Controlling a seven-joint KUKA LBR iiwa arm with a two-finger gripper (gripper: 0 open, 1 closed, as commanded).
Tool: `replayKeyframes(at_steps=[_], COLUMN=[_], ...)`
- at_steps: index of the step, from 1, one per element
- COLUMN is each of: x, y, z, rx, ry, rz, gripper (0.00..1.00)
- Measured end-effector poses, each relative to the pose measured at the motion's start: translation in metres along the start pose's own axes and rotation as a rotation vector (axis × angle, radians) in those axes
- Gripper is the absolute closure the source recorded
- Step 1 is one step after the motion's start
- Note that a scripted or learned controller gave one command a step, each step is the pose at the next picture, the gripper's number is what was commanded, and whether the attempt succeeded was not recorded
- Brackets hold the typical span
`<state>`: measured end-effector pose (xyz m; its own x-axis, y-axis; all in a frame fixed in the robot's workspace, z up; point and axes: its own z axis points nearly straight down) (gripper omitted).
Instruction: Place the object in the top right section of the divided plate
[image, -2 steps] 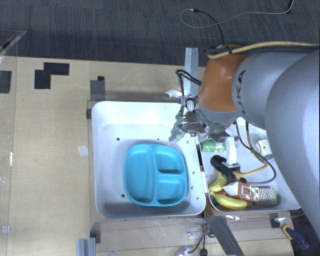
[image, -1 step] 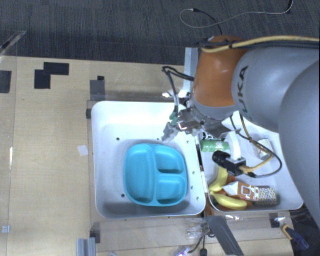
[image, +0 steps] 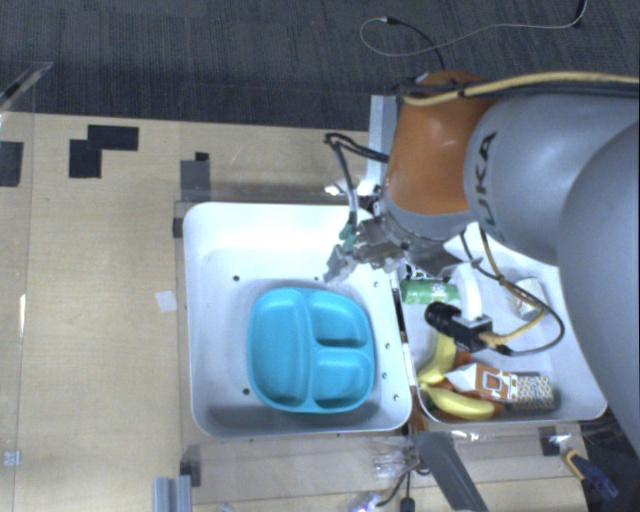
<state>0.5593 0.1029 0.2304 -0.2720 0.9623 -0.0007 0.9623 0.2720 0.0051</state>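
Upper middle of the frame, claw: the claw (image: 338, 265) hangs at the end of the arm (image: 520, 150), over the upper right corner of the left bin (image: 215, 250), just above the plate's top edge.
Claw state: too small and cluttered to read; I cannot tell whether it is wide or narrow, and no object can be made out in it.
Divided plate: the blue divided plate (image: 272, 345) lies flat at the lower middle of the left bin.
Top right section: the top right section (image: 337, 318) shows bare blue with nothing in it; the other two sections look bare as well.
Object: which thing is meant cannot be told. The candidates all lie in the right bin (image: 575, 400), at the frame's lower right: a banana (image: 455, 400), a green item (image: 428, 292) and a printed packet (image: 512, 388).
Desk: the pale desk (image: 90, 300) to the left of the bins carries none of the task's things.
Done so far: judging by the bare plate, nothing has been placed yet. The claw is near the target section, which would suit a drop if it is carrying something.
Left to do: if the claw is empty, the pick from the right bin is still to do, and then the carry across and the release into the top right section.
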Motion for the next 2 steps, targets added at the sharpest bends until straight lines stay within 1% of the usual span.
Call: replayKeyframes(at_steps=[1,2], x=[0.033,0.033], y=[-0.043,-0.042], z=[-0.061,-0.071], rx=[-0.001,-0.003], ry=[0.001,0.000], rz=[0.157,0.151], gripper=[0.00,1.00])
